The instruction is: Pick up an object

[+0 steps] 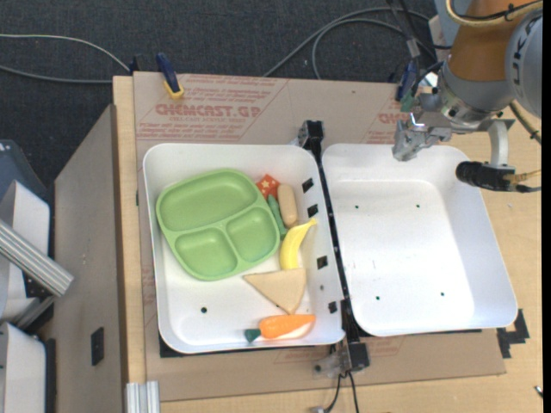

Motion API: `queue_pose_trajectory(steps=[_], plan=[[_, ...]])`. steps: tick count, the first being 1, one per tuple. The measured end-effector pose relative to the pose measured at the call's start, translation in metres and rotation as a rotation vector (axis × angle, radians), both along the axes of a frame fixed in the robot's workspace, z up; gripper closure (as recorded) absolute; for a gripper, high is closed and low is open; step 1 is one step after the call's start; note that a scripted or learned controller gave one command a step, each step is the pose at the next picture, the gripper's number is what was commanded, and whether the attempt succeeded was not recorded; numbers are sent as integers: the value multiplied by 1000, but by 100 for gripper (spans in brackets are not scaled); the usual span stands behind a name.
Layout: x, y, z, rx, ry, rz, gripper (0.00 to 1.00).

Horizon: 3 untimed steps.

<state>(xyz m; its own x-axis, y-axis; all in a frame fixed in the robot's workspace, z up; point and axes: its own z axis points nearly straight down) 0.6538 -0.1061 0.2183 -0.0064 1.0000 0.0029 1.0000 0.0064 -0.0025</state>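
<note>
The left bin (pixel 172 317) holds a green divided plate (pixel 215 222), a yellow banana (pixel 294 243), a tan sandwich wedge (pixel 280 287), an orange carrot (pixel 284 326), a brown hot dog (pixel 287 204) and a small red piece (pixel 269 184). My gripper (pixel 408 147) hangs over the far edge of the right bin (pixel 456 274), well away from these objects. Nothing shows between its fingers.
The two bins sit side by side on a cardboard-covered bench (pixel 224 101). Black clips (pixel 310 132) mark the seam between them. A blue and yellow clamp (pixel 170 76) holds the bench's back left. Cables (pixel 344 33) trail across the dark floor behind.
</note>
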Motion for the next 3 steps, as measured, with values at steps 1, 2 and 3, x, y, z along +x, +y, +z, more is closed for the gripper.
queue_pose_trajectory(steps=[1, 2, 3], plan=[[-15, 58, 9, 1, 0, 1, 100], [-23, 108, 19, 0, -1, 0, 100], [-32, 160, 6, -1, 2, -1, 100]])
